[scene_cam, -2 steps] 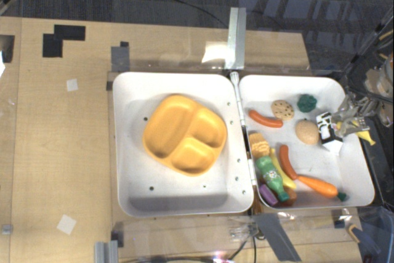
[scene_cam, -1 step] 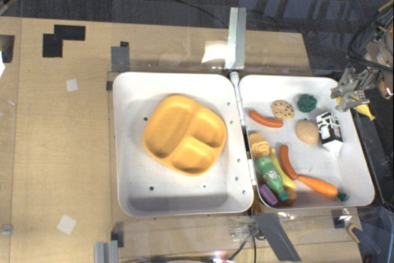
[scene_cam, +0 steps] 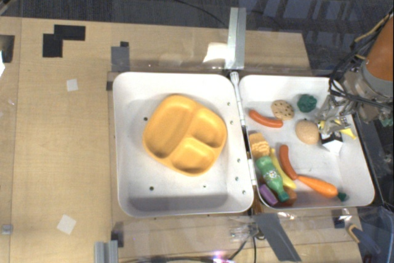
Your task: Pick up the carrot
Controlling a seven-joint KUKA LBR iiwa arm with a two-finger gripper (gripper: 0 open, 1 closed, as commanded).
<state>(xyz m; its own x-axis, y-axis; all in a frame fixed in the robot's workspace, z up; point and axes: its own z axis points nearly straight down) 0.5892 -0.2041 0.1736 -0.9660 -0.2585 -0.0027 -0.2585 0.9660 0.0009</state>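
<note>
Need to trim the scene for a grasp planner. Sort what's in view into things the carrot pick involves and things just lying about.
Part of the job:
- carrot, right bin's near corner
- claw, over the right bin

Just lying about:
- yellow divided plate
- cookie
- broccoli
- egg
- two sausages
- green bottle

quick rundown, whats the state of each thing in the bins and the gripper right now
carrot: lying flat in the right bin, near its front edge, not gripped
gripper: low over the right bin's right side, well back from the carrot
yellow divided plate: right side up in the left bin
green bottle: lying on its side
cookie: flat
</note>
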